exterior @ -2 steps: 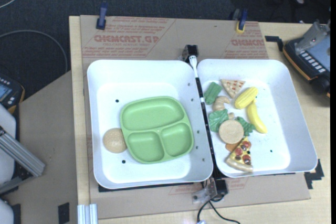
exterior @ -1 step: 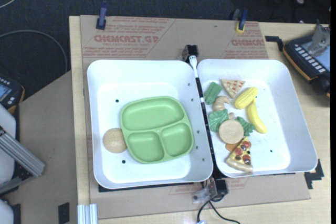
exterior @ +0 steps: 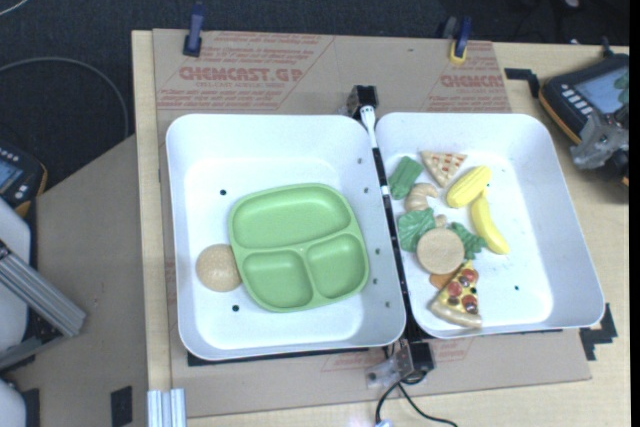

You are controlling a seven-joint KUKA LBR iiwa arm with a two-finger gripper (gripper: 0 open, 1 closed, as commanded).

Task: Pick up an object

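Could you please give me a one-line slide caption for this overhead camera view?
Green divided tray and round cookie in left bin; toy foods clustered in right bin.

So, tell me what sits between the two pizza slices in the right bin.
In the camera view, a round tan cookie and green leafy pieces lie between the upper pizza slice and the lower pizza slice.

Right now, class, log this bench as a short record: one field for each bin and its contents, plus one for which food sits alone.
left bin: green tray with three compartments; tan cookie beside the tray's left edge
right bin: two pizza slices, two bananas, round tan disc, green leafy pieces
grouping: right bin foods cluster toward its left side, several touching
food alone: cookie
clamps: two at the board's far edge
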